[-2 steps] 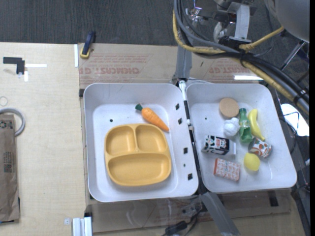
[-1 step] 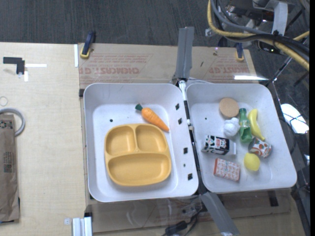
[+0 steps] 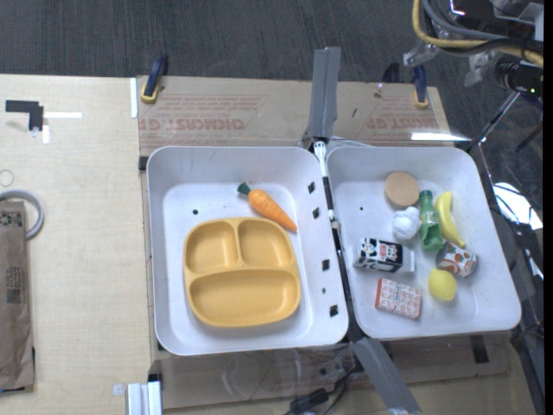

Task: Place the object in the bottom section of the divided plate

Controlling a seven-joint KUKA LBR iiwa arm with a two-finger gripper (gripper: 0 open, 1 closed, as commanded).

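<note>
The bench [image 3: 78, 232] bears two white bins [image 3: 164, 258] [image 3: 492, 258], cardboard [image 3: 259, 111] and a brown bag [image 3: 13, 292].

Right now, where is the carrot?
The carrot lies in the left bin, just above the yellow divided plate, by its upper right rim.

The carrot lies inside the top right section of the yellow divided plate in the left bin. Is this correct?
Not quite. In the camera view the carrot lies on the floor of the left bin, just beyond the top right edge of the yellow divided plate, not inside a section. The rest is right.
</note>
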